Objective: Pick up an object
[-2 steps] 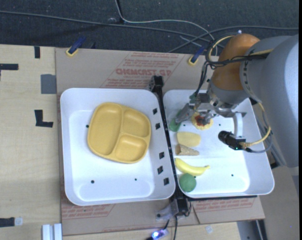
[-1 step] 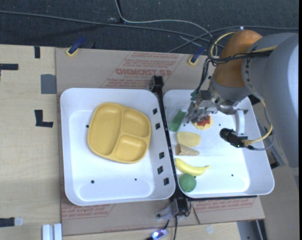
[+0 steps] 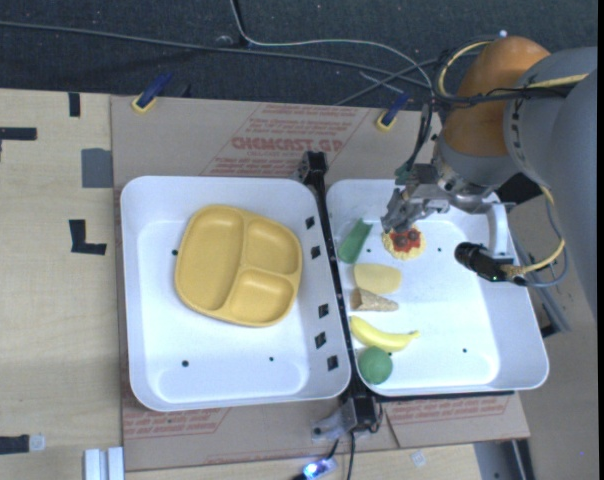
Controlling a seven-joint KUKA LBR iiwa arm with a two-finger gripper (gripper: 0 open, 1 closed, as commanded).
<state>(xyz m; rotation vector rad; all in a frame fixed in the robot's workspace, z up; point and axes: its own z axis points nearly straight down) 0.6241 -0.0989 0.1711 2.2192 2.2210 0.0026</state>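
A small round red-topped pizza toy [image 3: 403,242] lies flat in the right bin [image 3: 482,348].

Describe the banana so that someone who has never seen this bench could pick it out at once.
Start at the right bin, the one the arm reaches into. Follow its left wall toward the near corner: the banana lies there, just above a round green fruit and below a pale yellow wedge. It is the only long, curved, bright yellow piece in that bin.

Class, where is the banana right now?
The banana lies in the right bin, near its left wall, between the green ball below and the cone-shaped piece above.
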